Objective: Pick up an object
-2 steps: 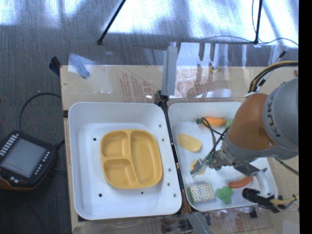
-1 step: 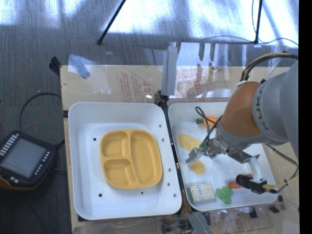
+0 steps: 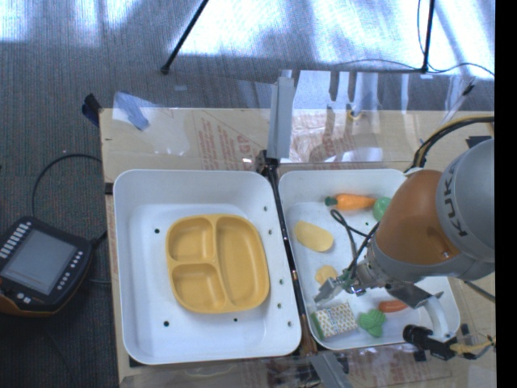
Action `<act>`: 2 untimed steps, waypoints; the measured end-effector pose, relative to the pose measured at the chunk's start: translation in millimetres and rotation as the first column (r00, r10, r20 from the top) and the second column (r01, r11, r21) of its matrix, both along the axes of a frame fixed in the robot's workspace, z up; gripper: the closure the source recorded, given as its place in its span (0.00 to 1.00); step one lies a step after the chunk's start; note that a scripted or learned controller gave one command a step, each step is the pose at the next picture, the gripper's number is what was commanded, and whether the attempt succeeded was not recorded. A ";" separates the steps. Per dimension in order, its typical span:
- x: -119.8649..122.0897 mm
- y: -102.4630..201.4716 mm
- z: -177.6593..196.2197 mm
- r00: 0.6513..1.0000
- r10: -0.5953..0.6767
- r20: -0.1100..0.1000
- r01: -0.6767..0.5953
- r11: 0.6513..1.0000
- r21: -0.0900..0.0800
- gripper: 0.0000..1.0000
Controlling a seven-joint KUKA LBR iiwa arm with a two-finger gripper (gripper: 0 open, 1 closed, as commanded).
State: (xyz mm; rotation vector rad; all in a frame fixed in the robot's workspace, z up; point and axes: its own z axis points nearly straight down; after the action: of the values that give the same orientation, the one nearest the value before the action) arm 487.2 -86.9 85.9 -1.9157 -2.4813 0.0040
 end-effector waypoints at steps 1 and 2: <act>-5.1 -47.5 0.8 0.995 0.096 0.005 -0.096 0.995 0.000 0.00; 47.1 -10.4 0.2 0.999 -0.050 0.003 0.050 0.999 -0.001 0.00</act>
State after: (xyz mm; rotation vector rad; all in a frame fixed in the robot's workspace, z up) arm 534.3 -97.2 86.1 -1.9789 -2.4350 0.0015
